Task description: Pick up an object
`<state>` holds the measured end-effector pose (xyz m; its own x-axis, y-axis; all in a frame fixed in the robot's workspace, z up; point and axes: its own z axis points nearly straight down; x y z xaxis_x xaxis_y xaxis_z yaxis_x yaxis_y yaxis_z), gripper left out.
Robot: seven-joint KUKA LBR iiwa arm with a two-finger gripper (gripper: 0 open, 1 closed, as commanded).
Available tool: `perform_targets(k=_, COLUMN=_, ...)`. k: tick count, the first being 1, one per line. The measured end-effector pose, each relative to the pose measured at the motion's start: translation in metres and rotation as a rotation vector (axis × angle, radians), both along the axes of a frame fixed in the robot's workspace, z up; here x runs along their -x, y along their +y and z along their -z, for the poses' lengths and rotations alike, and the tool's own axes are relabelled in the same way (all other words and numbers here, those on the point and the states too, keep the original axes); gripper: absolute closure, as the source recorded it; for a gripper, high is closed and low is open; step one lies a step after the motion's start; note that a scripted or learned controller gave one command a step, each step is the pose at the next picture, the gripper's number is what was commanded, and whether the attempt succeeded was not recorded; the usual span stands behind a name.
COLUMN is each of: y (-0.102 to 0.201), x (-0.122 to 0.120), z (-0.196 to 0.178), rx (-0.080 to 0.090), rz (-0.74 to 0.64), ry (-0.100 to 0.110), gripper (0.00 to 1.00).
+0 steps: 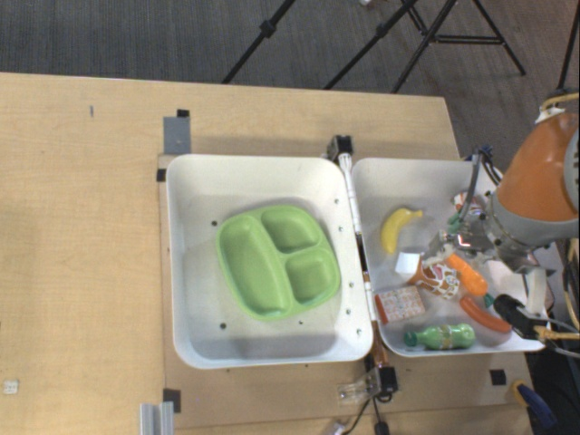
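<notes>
Two bins: two shallow white plastic bins sit side by side mid-frame, the left bin (181, 243) and the right bin (381, 184), with their inner walls touching at the centre.
Camera view, left bin: one light green plastic divided plate (277, 261) with three compartments lies flat near the middle, tilted a little in plan; it looks set there as a drop spot, not as a target.
Camera view, right bin: the loose objects crowd the lower right of the frame, which I judge is why the arm is over this bin.
Count: one yellow plastic banana (397, 227), one small white block (408, 264), one flat pink patterned card (400, 304), one green plastic bottle lying on its side (441, 336), one orange carrot-shaped toy (468, 275), one red sausage-shaped toy (482, 314), one red-and-white patterned packet (441, 281).
Arm: one grey arm with an orange band (542, 175) reaches in from the right edge.
Gripper: the two-finger gripper (462, 234) hangs just above the packet and carrot.
Jaws: cannot tell whether they are apart or together; nothing is seen between them.
Likely target: the packet or carrot, just below the gripper.
</notes>
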<state>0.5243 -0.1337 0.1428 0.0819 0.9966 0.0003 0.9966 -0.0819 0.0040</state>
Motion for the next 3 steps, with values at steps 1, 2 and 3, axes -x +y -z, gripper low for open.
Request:
perform_targets(k=1, y=-0.026, x=-0.035, z=0.027, rx=0.01, rz=-0.046, ry=-0.042, gripper=0.0)
perform_targets(k=2, y=-0.059, x=-0.024, z=0.032, rx=0.016, rz=-0.204, ry=-0.053, gripper=0.0)
perform_targets(k=3, y=-0.073, x=-0.109, z=0.033, rx=0.02, rz=-0.238, ry=-0.047, gripper=0.0)
